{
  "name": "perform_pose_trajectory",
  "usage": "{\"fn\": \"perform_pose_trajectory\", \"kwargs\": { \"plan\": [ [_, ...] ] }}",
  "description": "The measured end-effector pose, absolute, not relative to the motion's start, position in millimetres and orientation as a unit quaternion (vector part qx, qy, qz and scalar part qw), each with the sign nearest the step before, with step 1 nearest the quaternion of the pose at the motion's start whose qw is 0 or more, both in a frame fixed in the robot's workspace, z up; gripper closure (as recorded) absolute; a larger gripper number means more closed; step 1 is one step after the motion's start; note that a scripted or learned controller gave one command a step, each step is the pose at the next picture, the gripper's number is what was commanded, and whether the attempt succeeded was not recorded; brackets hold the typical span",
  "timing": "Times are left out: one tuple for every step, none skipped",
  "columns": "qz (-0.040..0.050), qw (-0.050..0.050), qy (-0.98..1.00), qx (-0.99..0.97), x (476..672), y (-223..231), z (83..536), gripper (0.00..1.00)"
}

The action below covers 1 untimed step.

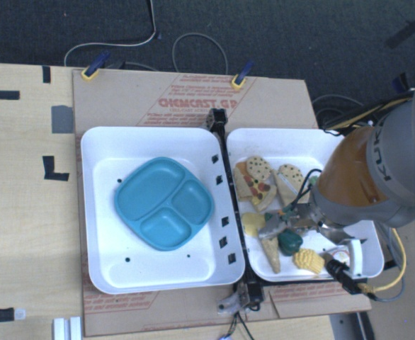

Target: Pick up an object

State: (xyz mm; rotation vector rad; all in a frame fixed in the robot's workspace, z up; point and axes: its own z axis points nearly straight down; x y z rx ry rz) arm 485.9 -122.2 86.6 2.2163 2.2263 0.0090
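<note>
On the bench, the right bin (314, 139) is entered by the gripper (277, 225), lowered among toy foods (257, 179); its grip cannot be told.

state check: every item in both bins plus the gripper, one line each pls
Blue three-compartment plastic plate: flat, right side up, alone in left white bin.
Tan spotted toy pizza slice: lying flat, right white bin.
Yellow toy corn cob: on its side, near front wall.
Dark green round toy: resting beside the corn.
Gripper: low over the toy pile; nothing seen held.
</note>
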Motion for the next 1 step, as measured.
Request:
{"fn": "perform_pose_trajectory", "kwargs": {
  "plan": [
    [0.0023, 0.003, 0.708, 0.706, 486.4, -124.0, 97.3, 1.0]
  ]
}}
